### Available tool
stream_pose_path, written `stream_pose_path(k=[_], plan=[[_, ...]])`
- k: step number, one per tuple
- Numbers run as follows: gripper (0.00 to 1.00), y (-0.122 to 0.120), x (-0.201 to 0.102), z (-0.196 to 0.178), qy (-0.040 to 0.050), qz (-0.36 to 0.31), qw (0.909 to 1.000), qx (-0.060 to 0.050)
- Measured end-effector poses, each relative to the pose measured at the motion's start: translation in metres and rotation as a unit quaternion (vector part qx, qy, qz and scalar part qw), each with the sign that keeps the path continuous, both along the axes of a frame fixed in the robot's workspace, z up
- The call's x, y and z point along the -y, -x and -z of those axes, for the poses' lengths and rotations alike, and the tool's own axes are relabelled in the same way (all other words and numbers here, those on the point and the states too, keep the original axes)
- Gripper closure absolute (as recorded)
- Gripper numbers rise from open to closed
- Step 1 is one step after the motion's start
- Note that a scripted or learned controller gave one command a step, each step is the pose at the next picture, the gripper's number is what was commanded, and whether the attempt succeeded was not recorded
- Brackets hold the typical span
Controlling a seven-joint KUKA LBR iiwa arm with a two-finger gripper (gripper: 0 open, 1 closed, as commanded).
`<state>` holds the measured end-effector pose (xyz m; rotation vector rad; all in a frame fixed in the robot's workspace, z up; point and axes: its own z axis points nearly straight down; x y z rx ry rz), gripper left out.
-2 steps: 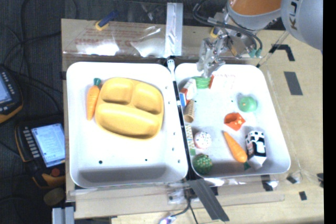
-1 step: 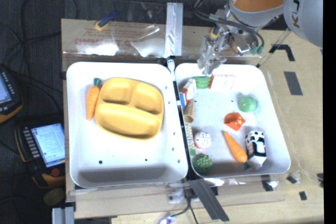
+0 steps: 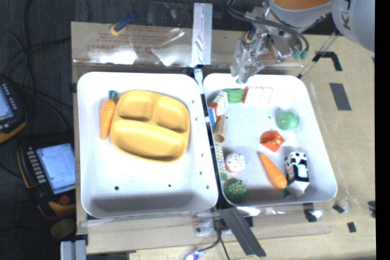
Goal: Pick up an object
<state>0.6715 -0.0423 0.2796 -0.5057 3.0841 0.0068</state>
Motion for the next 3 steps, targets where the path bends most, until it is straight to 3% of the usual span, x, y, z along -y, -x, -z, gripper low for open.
stream_pose_path(k=[1, 2, 3], plan=[[1.00, -0.001, 0.000, -0.010, -0.0016, 0.001, 1.0000, 0.003], [1.00, 0.098, -0.017, 0.045, 0.0043, -0.122, 0.9924, -0.007], [1.00, 0.097, -0.017, 0.036, 0.0046, -0.121, 0.9926, -0.006]])
